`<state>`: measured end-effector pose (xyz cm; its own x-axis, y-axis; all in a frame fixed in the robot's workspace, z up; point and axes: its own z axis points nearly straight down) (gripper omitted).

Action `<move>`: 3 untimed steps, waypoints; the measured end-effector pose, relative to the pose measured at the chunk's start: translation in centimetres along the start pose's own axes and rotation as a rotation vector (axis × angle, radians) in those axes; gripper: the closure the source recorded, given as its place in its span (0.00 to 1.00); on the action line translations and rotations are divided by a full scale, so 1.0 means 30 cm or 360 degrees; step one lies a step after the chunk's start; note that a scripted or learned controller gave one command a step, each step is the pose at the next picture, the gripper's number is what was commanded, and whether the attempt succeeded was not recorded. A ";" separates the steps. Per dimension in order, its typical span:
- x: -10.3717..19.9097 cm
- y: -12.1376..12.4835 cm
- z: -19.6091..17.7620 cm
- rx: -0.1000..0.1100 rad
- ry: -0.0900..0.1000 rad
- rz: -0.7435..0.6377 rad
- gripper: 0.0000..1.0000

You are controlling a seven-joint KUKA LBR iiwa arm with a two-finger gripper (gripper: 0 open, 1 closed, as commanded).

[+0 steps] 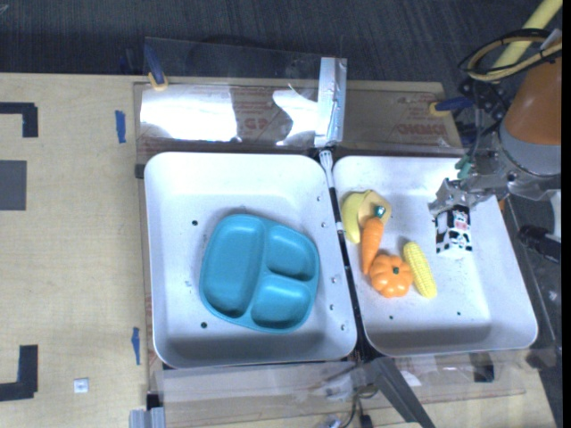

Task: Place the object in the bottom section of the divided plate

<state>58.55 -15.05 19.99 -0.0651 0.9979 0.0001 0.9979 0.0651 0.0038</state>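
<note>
While claw (459, 205) hangs over right bin (508, 319), black-and-white cow toy (454, 230) sits just below it; finger state unclear. Toy looks light, rigid, smooth: pinch across body. Blue divided plate (259, 273) in left bin (178, 194).

1 fixed camera, mounted above the pale wooden worktop (62, 266), looks down at a slant from moderate height. Both shallow white plastic bins (169, 185) sit centred; the grey arm (535, 141) enters from the right.

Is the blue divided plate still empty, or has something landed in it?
Empty. All three sections of the blue divided plate show bare blue; the pumpkin, carrot and corn lie in the right bin.
</note>
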 end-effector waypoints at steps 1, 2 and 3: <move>0.221 0.197 0.054 0.0004 0.0001 0.0080 1.00; 0.478 0.304 0.051 0.0001 0.0002 0.0113 1.00; 0.775 0.193 0.050 0.0010 0.0005 0.0085 1.00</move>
<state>62.81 8.52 18.51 -0.0116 0.9999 0.0033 0.9999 0.0116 -0.0025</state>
